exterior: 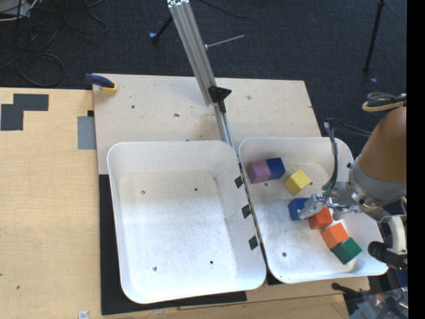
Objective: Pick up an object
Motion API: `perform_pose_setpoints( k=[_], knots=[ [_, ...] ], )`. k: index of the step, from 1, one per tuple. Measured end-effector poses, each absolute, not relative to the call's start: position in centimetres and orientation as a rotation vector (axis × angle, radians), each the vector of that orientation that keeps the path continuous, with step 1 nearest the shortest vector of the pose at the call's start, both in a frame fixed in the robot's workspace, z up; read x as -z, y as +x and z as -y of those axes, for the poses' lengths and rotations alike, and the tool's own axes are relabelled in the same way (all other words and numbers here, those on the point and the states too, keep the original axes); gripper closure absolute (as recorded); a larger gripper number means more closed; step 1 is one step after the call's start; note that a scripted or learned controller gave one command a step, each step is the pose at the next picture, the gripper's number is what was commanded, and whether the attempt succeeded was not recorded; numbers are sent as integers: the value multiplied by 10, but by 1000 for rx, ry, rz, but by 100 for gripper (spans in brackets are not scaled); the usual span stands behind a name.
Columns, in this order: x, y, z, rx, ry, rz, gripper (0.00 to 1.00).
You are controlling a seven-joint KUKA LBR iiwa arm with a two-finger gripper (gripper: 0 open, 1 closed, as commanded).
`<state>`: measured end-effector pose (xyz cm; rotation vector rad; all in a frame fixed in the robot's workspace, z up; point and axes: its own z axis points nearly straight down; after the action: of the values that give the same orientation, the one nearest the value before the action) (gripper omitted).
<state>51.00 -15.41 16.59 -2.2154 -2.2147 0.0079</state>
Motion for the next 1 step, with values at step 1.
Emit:
perform_pose_setpoints(
  k=[1],
  knots=[
    [-123, 519, 153, -2, -2228, 2221, 0]
  ],
)
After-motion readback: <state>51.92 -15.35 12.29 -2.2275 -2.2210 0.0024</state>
